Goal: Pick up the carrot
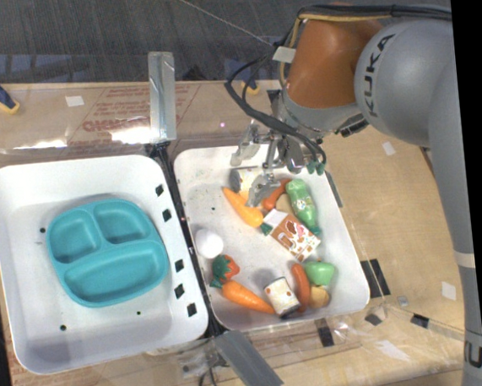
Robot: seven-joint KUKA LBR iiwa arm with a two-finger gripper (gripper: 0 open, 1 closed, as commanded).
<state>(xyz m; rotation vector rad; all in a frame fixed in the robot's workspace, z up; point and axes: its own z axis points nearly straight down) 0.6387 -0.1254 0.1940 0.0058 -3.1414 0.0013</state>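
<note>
the hand [266, 170] is seen low over the far end of the right bin [348, 245], just above a carrot [244, 207] lying aslant near the bin's middle; whether it is open or closed cannot be told, and nothing can be seen held. a second carrot [244, 296] with a green top lies by the near wall, well apart. a green bottle [302, 205] and a small carton [293, 235] crowd the upper carrot, so a descent centred across its width is advised.
</note>
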